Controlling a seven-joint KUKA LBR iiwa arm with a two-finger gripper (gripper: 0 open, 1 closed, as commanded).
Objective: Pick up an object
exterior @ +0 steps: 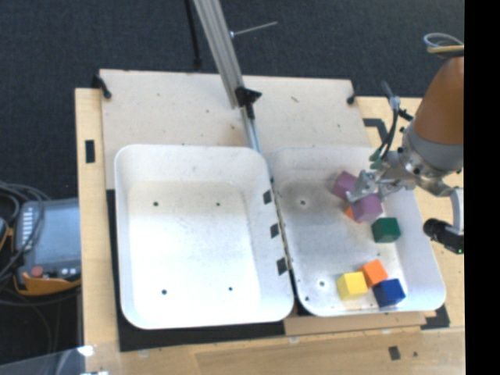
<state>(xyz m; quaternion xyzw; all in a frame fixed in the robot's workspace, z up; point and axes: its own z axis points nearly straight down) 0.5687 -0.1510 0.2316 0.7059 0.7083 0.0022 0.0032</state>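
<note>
My gripper hangs low over the upper middle of the right bin, below the grey wrist and orange band at the view's right edge. A purple block lies just left of the gripper tip. A second purple block sits right under the tip, with a sliver of orange showing at its left side. Both are touching or nearly touching the gripper; I cannot tell whether either one is gripped. A green block rests a little lower right.
An orange block, a yellow block and a blue block cluster at the right bin's front corner. The left bin stands alongside. A slanted metal post rises behind the bins.
</note>
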